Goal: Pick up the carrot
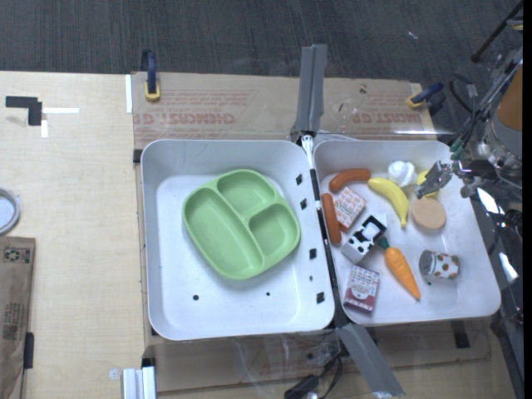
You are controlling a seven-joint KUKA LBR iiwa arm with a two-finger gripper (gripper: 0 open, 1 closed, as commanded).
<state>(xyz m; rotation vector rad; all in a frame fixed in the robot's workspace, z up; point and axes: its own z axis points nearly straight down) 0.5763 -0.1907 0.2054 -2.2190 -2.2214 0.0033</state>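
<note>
Approach step, nothing gripped yet: gripper (434, 181) above right bin's (482, 248) far edge, jaws' state impossible to tell, carrot (401, 272) lying mid-bin toward the near side, calling for a descent onto it.

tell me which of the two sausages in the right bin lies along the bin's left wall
The darker sausage, lying lengthwise against the right bin's left wall. The other sausage lies crosswise near the far wall, above the small printed packet.

Orange carrot (402, 273), green plate (241, 223)
</note>
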